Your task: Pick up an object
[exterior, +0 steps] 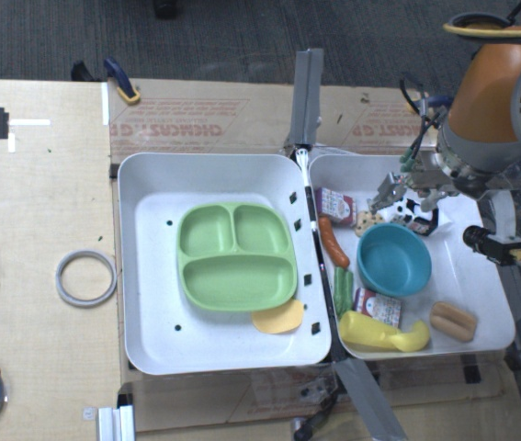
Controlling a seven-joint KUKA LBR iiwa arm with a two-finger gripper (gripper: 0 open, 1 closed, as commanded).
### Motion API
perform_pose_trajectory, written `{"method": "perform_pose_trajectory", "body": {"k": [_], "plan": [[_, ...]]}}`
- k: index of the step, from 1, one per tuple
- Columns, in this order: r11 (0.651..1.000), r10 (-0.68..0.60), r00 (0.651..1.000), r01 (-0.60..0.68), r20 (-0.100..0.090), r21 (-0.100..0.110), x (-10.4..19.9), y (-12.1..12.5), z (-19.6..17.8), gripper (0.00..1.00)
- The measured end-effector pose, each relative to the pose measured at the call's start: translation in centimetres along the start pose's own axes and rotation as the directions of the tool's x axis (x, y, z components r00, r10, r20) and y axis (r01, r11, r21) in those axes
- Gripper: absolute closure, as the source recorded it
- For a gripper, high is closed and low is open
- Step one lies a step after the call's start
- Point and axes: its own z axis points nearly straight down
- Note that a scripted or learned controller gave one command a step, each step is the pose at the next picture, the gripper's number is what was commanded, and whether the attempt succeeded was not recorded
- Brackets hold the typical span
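Note:
The right bin (490, 333) holds a blue bowl (394, 258), a yellow banana-shaped toy (381, 333), a tan hot dog bun (453, 321), an orange sausage (334, 243), a green pod (344, 288) and two small printed packets (337, 205) (378, 307). My gripper (405, 197) hangs over the bin's far middle, just behind the bowl, above a small black-and-white object (416, 217). I see nothing between its fingers.
The left bin (141, 246) holds a green divided plate (237, 255) and a flat yellow piece (278, 318) at its near edge. A grey ring (86, 277) lies on the bench to the left. A metal divider (308, 99) rises between the bins.

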Motion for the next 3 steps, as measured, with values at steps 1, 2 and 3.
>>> {"method": "perform_pose_trajectory", "body": {"k": [1,2,3], "plan": [[0.972,-0.233,0.972,0.233,-0.001,0.0,0.74,-0.93,10.57,0.0],[0.974,-0.228,0.974,0.228,0.0,0.0,0.51,-0.94,9.63,1.0],[0.974,-0.228,0.974,0.228,0.0,0.0,0.52,-0.94,9.64,0.0]]}}
